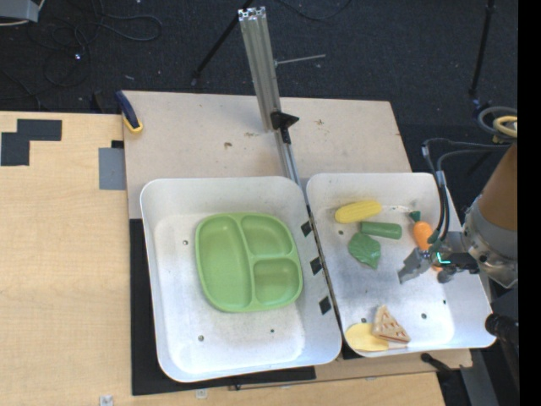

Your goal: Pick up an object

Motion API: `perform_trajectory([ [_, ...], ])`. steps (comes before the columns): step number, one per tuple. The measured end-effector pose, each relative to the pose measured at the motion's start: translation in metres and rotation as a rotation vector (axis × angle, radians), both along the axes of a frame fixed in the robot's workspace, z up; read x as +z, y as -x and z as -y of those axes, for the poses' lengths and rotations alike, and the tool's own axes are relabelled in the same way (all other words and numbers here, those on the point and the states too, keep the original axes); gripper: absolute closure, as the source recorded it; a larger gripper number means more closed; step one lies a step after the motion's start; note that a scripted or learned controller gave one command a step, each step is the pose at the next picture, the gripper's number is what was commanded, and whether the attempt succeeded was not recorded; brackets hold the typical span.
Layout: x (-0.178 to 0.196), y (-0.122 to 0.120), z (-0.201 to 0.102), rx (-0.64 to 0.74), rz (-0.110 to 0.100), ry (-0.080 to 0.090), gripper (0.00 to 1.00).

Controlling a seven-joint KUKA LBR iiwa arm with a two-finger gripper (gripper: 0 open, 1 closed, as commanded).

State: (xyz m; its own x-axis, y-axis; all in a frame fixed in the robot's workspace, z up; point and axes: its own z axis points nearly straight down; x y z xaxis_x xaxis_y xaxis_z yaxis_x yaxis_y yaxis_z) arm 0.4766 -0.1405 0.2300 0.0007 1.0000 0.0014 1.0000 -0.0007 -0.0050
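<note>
The carrot (pixel 420 231) is lying in the right bin (pixel 448 332). The gripper (pixel 414 266) is hanging just beside it, reaching in low from the right. I cannot tell its state.

We cannot tell how the pincer (pixel 420 266) stands; it is too small and dark against the bin (pixel 397 311). Behind it, the arm (pixel 499 218) is cut off by the right edge. Just above the pincer, the carrot (pixel 420 231) is partly hidden. Well below, the yellow slice (pixel 365 337) lies partly under the wedge (pixel 390 325).
</note>
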Motion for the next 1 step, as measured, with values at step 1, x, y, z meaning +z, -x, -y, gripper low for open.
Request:
perform_trajectory([
  [1, 0.0004, -0.0003, 0.0001, 0.0, 0.001, 0.0, 0.0],
])
